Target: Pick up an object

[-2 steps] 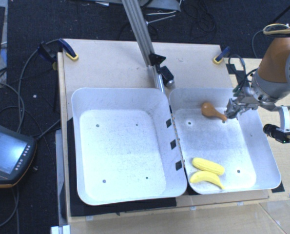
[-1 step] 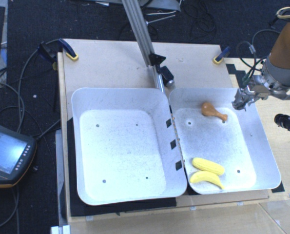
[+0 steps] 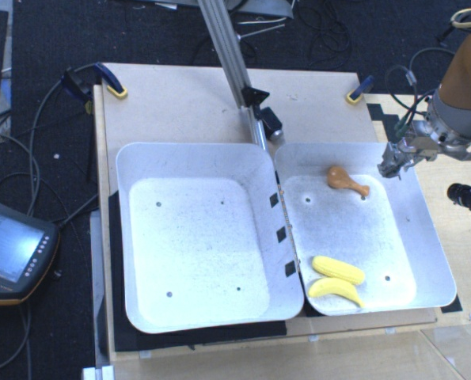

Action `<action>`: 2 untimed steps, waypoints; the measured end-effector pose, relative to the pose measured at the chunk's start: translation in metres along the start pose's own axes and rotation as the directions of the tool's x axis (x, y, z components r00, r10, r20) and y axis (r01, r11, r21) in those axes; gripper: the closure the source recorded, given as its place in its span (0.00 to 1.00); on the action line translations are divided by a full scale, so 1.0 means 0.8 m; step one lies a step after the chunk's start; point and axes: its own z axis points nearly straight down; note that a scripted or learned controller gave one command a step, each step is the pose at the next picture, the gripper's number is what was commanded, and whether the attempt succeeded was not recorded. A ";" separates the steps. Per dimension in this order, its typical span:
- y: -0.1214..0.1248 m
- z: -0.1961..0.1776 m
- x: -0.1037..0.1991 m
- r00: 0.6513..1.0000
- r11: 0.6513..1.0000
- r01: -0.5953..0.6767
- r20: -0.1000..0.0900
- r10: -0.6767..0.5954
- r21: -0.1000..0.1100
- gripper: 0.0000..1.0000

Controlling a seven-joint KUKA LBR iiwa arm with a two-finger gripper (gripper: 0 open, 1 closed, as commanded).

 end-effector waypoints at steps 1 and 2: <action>-0.012 0.009 0.065 1.000 1.000 0.004 -0.001 -0.004 0.001 1.00; -0.028 -0.009 0.133 1.000 1.000 0.004 -0.001 -0.004 -0.001 1.00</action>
